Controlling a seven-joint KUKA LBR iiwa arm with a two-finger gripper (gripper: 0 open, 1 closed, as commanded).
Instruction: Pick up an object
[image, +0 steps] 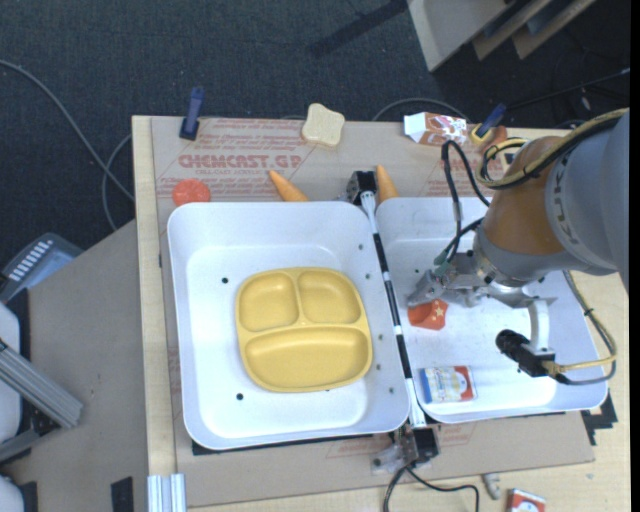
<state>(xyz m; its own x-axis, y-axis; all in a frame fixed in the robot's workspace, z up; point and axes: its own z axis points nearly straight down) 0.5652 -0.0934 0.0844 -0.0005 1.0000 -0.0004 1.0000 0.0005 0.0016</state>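
A small red object (430, 315) lies in the right bin (570, 395), near its left wall. My gripper (436, 287) hangs just above it and touches or nearly touches its top edge. The grey arm with its orange band (520, 210) reaches in from the right and covers the bin's upper right part. A small red and white packet (447, 383) lies flat near the right bin's front edge. In the left bin (200, 330) sits a yellow divided plate (302, 328).
Beyond the bins lie a toy bread slice (323, 124), an orange carrot piece (288, 187), a red-orange disc (190, 191), a blue clip (191, 112) and a wrapper (437, 127). Black cables (455, 190) loop over the right bin's back.
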